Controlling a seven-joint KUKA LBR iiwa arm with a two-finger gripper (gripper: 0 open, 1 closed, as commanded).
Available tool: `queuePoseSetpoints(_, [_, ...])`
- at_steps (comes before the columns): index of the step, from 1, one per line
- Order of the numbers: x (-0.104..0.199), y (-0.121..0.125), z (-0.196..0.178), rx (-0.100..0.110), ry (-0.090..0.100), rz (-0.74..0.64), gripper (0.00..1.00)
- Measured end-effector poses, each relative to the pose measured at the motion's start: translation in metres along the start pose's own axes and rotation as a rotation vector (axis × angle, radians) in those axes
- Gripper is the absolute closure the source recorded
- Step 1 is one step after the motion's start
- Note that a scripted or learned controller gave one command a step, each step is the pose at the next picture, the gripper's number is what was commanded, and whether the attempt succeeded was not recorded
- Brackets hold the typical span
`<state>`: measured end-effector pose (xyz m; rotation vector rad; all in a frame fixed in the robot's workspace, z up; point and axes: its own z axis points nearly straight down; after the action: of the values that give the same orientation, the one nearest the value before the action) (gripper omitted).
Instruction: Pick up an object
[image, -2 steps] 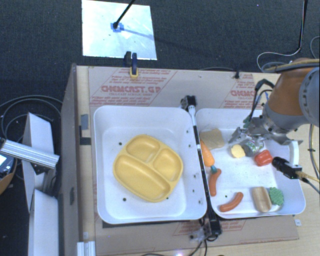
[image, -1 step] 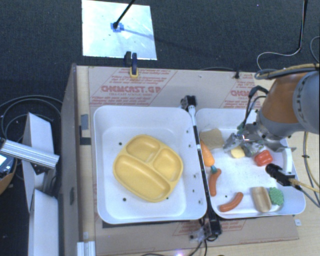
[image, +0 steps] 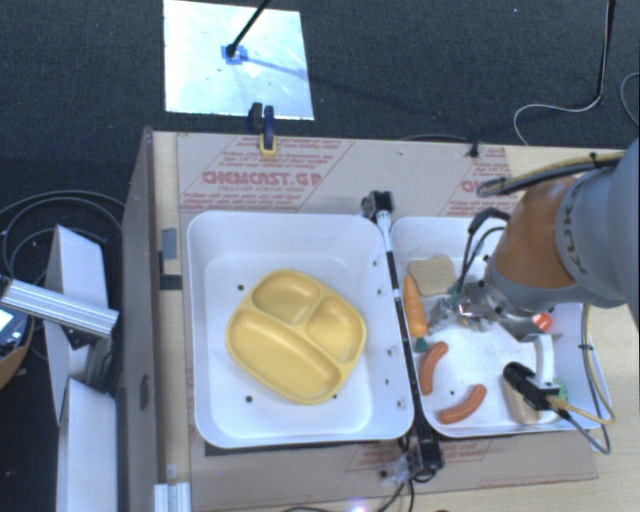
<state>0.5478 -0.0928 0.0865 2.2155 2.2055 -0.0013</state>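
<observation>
My gripper (image: 452, 308) hangs low over the left part of the right bin (image: 500, 425), reaching in from the right. Just to its left an orange carrot (image: 413, 305) lies along the bin's left wall. A tan slice of bread (image: 432, 272) sits behind the gripper near the back left corner. Two reddish sausages lie in front: one (image: 432, 366) stands nearly upright below the carrot, the other (image: 462, 403) rests slanted near the front wall. I see nothing held in the gripper.
The left bin (image: 215, 300) holds a yellow divided plate (image: 295, 335), tilted in its middle. A black divider rail (image: 395, 300) runs between the two bins. The grey arm covers the right bin's right half.
</observation>
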Motion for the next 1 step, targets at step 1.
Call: queuePoseSetpoints(1, [0.0049,0.0663,0.0002,0.001,0.001,-0.004,0.0])
